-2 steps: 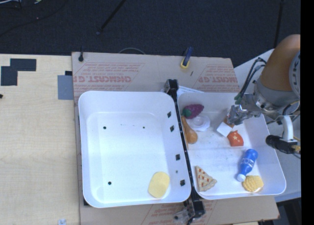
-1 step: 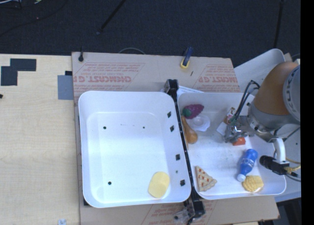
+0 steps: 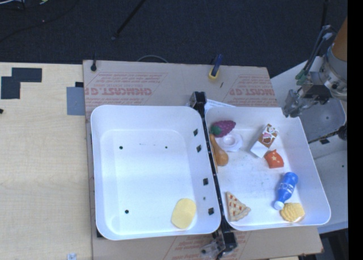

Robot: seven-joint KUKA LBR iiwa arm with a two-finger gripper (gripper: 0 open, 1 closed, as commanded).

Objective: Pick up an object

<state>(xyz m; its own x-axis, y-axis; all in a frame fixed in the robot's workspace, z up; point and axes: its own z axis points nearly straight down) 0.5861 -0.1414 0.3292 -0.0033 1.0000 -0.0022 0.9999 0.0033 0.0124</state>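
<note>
White bins sit side by side on the tabletop; the right bin (image 3: 315, 180) carries nearly all your candidates. Gripper (image 3: 296, 106) hovers off that bin's upper right corner, outside the rim, nothing between its jaws; whether they stand open or closed, I cannot tell at this angle. Nearest pick: red piece (image 3: 274, 159) just below the small carton (image 3: 268, 135), both near the right wall. Blue bottle (image 3: 285, 189) lies tilted, touching the yellow corn piece (image 3: 292, 212) – crowded, likely to slip. Pizza slice (image 3: 236, 205) lies flat, hard to pinch. You'd do best centring over the red piece, then descending straight
</note>
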